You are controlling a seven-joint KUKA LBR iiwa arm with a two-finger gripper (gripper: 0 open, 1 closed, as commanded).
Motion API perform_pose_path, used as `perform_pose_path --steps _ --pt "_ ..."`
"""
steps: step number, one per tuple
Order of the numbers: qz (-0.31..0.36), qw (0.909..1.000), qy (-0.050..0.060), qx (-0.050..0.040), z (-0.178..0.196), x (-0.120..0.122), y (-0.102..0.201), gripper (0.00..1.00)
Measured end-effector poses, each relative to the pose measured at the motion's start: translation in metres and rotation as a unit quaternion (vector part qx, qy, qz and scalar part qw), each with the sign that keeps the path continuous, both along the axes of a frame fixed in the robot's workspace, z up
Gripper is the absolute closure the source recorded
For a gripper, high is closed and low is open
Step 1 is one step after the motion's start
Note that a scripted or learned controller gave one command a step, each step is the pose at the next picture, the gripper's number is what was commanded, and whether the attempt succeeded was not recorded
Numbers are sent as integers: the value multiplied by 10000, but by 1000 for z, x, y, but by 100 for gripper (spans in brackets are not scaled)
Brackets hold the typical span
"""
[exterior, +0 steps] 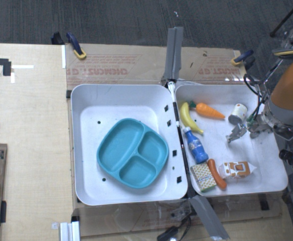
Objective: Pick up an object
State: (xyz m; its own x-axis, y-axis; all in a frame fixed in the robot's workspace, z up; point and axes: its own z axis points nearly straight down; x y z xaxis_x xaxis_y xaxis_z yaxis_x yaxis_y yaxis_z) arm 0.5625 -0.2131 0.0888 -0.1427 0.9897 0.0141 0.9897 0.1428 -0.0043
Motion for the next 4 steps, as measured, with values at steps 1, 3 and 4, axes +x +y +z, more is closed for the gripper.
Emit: perform_pose_path --steps 1,3,4 --pt "558 9984 -18 -64 0 35 39 0" --pt "546 9985 -3 -60 6 35 38 0" --pt "524 9982 298 -2 -3 81 37 0"
